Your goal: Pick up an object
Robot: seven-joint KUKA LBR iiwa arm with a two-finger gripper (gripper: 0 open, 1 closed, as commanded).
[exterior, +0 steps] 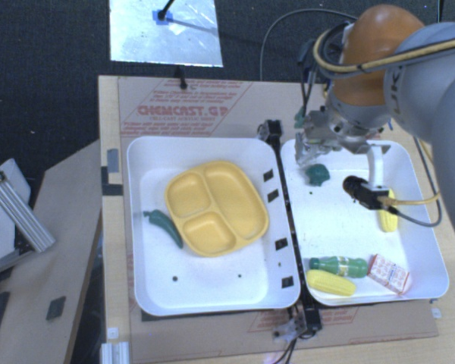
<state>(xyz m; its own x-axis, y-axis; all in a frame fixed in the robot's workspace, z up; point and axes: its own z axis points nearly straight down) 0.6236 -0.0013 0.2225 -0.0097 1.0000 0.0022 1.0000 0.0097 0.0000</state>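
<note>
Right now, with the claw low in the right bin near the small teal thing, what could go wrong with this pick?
1. The claw sits just above the teal object, close to the divider between the bins; it could slip off the small rounded piece or push it against that wall.
2. The yellow cable and black fitting hang low in the right bin, beside the yellow piece. A descent or sweep may knock it.

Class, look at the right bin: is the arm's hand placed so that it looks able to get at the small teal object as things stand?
Probably yes. The hand hangs just above the teal object near the right bin's back-left corner, and nothing lies on top of it or against it.
</note>
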